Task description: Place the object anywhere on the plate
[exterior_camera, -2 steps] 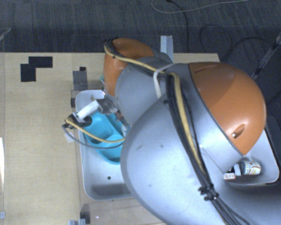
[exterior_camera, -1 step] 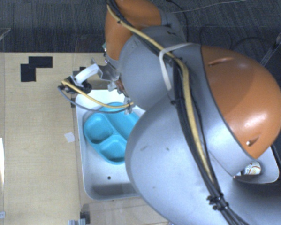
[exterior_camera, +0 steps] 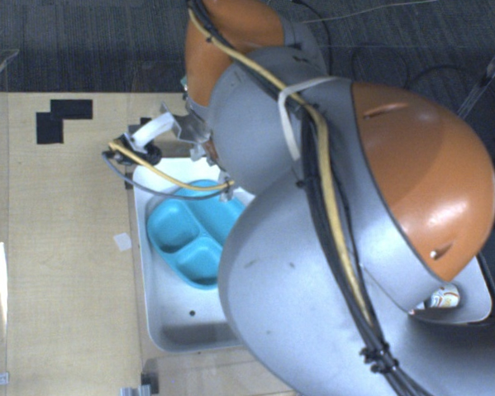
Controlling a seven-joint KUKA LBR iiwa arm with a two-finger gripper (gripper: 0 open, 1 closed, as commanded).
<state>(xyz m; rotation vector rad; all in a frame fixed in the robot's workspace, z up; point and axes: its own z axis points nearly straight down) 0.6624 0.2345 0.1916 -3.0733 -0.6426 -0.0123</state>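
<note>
Gripper point(exterior_camera: 191, 140): seen at the end of the grey arm point(exterior_camera: 317, 256), beneath the orange wrist band point(exterior_camera: 222, 37). Whether it is apart, together or clamped on anything cannot be told, because the arm's own bulk covers its working end. A white fitting point(exterior_camera: 155, 127) and a loop of yellow and black cable point(exterior_camera: 151, 167) project from it to the left.

Blue plate point(exterior_camera: 187, 236): directly below the gripper in the view, lying in a white bin point(exterior_camera: 145, 273). The plate is divided into compartments. Its left and lower parts are exposed, and the arm hides its right part. Nothing rests on the exposed compartments.

Small white and yellow item point(exterior_camera: 440, 297): well away from the gripper, toward the lower right, showing under the edge of the large orange shell point(exterior_camera: 428, 175) above a white surface point(exterior_camera: 477, 309). Whether this is the object to be placed cannot be told.

Bench point(exterior_camera: 60, 244): pale wood to the left of the gripper, with black markings point(exterior_camera: 61, 118) near its upper edge.
</note>
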